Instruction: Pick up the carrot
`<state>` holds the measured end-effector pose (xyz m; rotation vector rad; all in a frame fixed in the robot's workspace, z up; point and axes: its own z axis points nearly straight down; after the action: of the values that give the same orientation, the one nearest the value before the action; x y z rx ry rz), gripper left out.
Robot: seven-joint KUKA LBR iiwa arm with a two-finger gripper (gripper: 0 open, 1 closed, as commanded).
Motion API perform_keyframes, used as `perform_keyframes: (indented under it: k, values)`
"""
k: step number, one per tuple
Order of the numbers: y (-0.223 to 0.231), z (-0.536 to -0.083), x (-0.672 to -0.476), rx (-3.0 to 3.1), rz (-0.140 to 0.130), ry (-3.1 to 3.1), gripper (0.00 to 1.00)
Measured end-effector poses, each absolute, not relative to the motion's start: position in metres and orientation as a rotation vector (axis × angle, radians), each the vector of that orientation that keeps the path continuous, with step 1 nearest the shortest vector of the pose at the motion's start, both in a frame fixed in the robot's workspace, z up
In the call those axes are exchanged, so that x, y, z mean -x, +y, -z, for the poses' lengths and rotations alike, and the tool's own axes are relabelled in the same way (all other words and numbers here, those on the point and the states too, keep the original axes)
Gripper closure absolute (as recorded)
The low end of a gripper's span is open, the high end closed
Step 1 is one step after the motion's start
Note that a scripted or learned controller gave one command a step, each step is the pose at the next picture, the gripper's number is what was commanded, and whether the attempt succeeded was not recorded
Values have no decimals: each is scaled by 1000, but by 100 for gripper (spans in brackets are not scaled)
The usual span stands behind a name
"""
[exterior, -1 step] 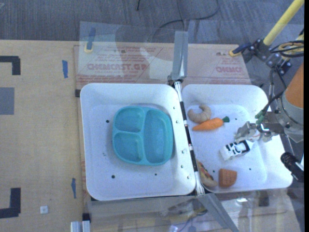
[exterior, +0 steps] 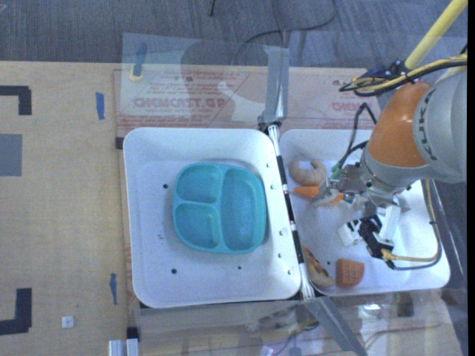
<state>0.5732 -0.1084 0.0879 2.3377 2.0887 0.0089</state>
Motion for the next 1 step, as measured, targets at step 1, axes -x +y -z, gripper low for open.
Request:
perform_keyframes:
  k: [1]
  values:
    - [-114, -99, -573, -2344, -10, 2076, 100]
